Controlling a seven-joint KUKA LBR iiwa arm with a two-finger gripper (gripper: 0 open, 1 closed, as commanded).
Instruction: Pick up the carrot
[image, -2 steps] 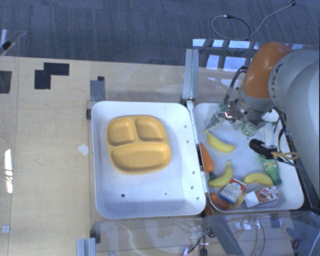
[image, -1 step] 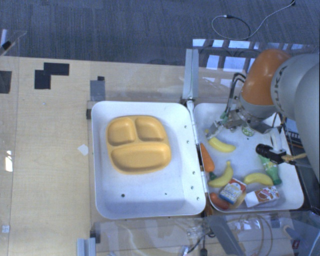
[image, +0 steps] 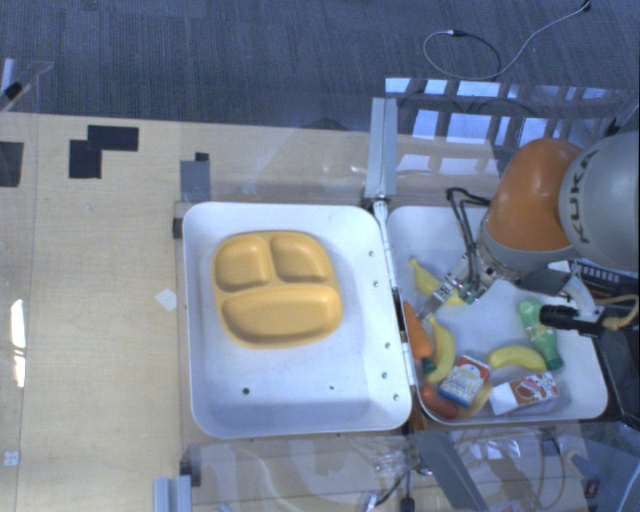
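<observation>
A KUKA arm (image: 560, 200) reaches in from the right of the frame, its two-finger gripper (image: 462, 290) low over the right bin (image: 596, 400), in what looks like the approach stage of a pick. The carrot (image: 420, 335), an orange sliver, lies against that bin's left wall at centre-right of the frame, below and left of the gripper and apart from it. The tool hangs nearer a small banana (image: 425, 278), and nothing can be seen between its fingers; whether they are spread or closed cannot be told at this size. The next move likely calls for a shift down-left toward the wall, where a second banana (image: 441, 350) crowds the carrot. The left bin (image: 300, 400) holds a yellow divided tray (image: 277, 287).
</observation>
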